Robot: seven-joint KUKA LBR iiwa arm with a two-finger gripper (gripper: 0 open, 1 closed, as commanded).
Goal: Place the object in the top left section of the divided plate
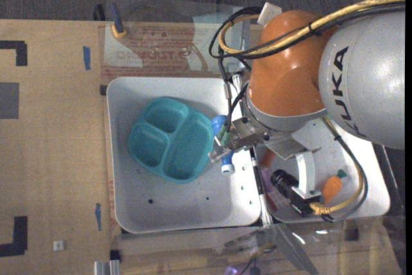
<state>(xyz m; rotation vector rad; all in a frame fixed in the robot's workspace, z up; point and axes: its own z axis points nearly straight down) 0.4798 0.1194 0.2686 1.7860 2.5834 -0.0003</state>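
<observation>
A single fixed camera looks down at a slant on the bench (pixel 51 138), taking in both white bins (pixel 122 158); the arm (pixel 335 74) enters from the right, close beneath the lens.

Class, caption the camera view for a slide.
KUKA arm reaches over the left bin beside a teal divided plate.

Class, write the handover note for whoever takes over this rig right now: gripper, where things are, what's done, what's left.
Gripper: at the right rim of the teal divided plate; finger state unclear.
Blue object: beside the gripper at the plate's right edge; whether it is held is unclear.
Plate: in the left bin, all sections bare.
Carrot toy: in the right bin.
Done: nothing placed.
Left: put the object in the top left section.
</observation>
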